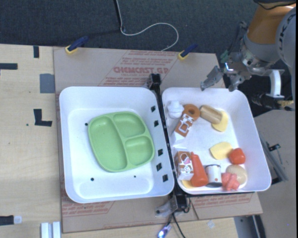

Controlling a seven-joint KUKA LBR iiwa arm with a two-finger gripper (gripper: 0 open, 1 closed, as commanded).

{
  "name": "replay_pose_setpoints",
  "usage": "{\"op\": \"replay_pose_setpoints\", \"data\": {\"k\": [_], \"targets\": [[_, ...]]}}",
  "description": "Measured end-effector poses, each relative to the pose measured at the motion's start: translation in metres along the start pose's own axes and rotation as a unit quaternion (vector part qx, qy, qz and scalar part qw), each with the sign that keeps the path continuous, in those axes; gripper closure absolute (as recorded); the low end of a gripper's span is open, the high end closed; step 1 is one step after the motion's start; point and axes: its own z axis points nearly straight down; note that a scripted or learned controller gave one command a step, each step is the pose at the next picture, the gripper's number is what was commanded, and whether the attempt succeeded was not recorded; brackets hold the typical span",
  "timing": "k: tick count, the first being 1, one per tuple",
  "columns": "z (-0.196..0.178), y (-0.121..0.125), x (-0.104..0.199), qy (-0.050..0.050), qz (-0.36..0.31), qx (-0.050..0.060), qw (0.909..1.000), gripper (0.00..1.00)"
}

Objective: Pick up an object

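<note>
So we see the two-finger gripper (221,78) hanging over the far rim of the right shallow white bin (253,128), fingers spread apart w/ nothing between them.

Likeliest pick item nearest it: the tan log-shaped toy bread roll (211,114), in the far part of the right bin. Its long axis runs roughly left-right in the view, slightly slanted, right end resting on a pale yellow rounded piece (220,125).

Around it:
- a brown ring-shaped toy donut (190,110) just left of the roll, touching an orange-and-white printed carton (184,126) that lies tilted
- a small white bottle-like object (174,108) at the bin's far-left corner
- a yellow wedge-shaped toy (220,150) mid-bin, w/ a red tomato-like ball (237,156) touching its right side
- near edge: a red-and-white printed packet (185,163), a red bottle-shaped toy (197,173), a small silver can (213,173), a pinkish-red lumpy toy (230,182) & a beige round piece (237,171), all crowded together

The left shallow white bin (72,133) holds a green three-compartment plastic plate (121,141), well apart from the gripper.
</note>
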Motion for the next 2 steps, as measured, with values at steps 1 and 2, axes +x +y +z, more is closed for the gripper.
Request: {"op": "replay_pose_setpoints", "data": {"k": [1, 2], "targets": [[-0.0594, -0.0474, 0.0715, 0.001, -0.003, -0.001, 1.0, 0.0], [-0.0652, -0.0461, 0.0679, 0.0, -0.002, 0.0, 1.0, 1.0]]}}
